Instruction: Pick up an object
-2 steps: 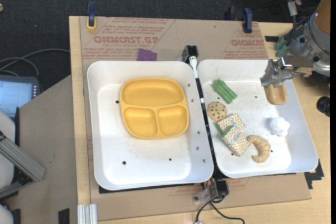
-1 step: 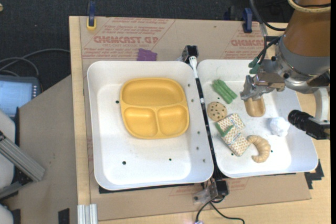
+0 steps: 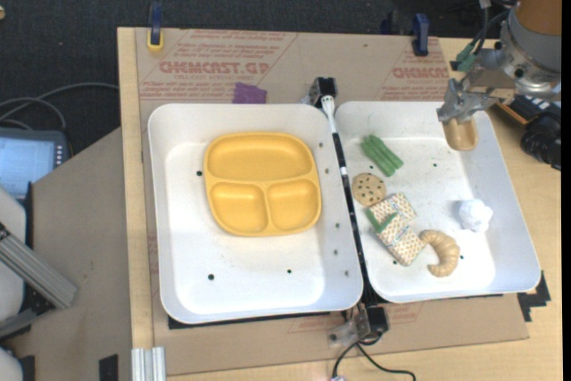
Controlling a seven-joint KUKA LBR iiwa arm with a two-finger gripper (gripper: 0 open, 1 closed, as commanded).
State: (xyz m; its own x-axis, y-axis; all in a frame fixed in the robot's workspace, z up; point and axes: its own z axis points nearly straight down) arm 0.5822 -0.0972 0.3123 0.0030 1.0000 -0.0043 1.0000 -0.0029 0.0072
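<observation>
Surface carries two bins; my fingers (image 3: 461,131) are closed on a tan object (image 3: 462,136) above the right bin (image 3: 513,219), so pick looks done, lift remaining.

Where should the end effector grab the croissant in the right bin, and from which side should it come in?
Probably across the thick middle of the croissant, coming straight down from above. It lies flat on the right bin's floor, curved like a crescent with thin tips, so the fat middle looks the surest hold. The fingers would likely go one on the inner curve, one on the outer. The sandwich lies close to its left, so that side is tight.
</observation>
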